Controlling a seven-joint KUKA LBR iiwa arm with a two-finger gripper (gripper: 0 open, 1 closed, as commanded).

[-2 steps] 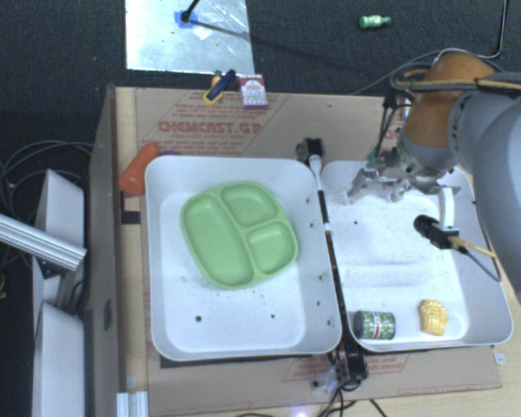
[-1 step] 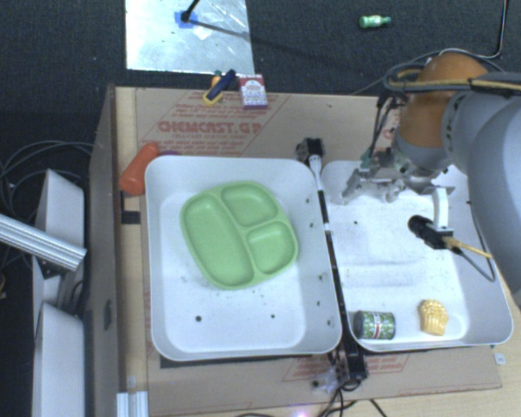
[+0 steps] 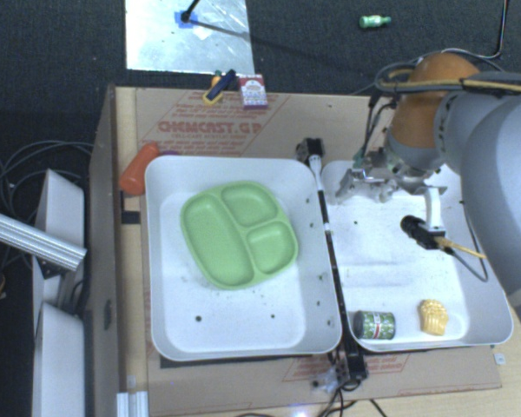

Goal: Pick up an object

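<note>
- The gripper (image 3: 358,183) hangs over the far left corner of the right bin (image 3: 482,315), at the end of the grey arm (image 3: 495,163) with its orange band.
- From this slanted view I cannot tell whether the gripper is spread or pressed together. Nothing is seen pinched in it.
- The small can (image 3: 375,324) lies on its side well apart from the gripper, toward the view's lower edge. It sits in the near left corner of the same bin, just beside the wall shared with the other bin.
- The yellow lumpy item (image 3: 432,316) rests near the can, below and to the right of the gripper, also on the floor of the right bin.
- The green divided plate (image 3: 239,233) lies flat to the gripper's left, across the dividing walls, in the middle of the left bin (image 3: 169,320).
- Both bins stand on the tabletop (image 3: 330,115), a brown board with red print.
- An orange item (image 3: 139,168) lies far to the gripper's left, touching the outer far corner of the left bin.
- A red-and-white box (image 3: 254,91) sits on the board beyond the bins, up and to the left of the gripper.
</note>
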